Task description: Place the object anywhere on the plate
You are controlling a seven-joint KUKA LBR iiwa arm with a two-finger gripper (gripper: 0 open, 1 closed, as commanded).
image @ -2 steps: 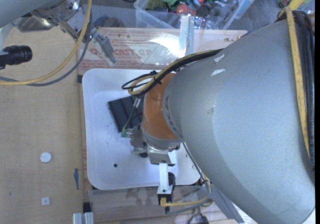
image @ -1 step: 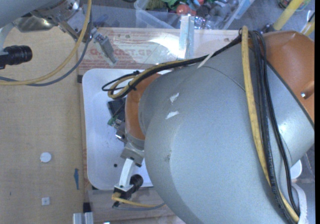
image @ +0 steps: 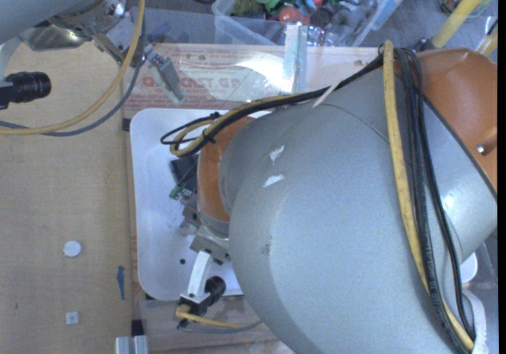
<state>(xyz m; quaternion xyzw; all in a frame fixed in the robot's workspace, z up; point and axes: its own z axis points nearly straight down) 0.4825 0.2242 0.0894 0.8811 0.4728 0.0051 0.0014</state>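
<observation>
The grey arm [image: 348, 218] leans low over the white bin [image: 154, 186], hiding its end effector; finger state unreadable.

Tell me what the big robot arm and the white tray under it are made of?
The arm looks like smooth grey painted metal or hard plastic, with a soft sheen; its orange band looks the same. The white bin seems matte plastic, smooth with rounded corners.

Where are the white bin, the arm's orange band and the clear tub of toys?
white bin [image: 154, 186], camera view, bare floor by its left wall
orange band [image: 212, 175], camera view, its left side
clear tub [image: 245, 16], camera view, front wall
</observation>
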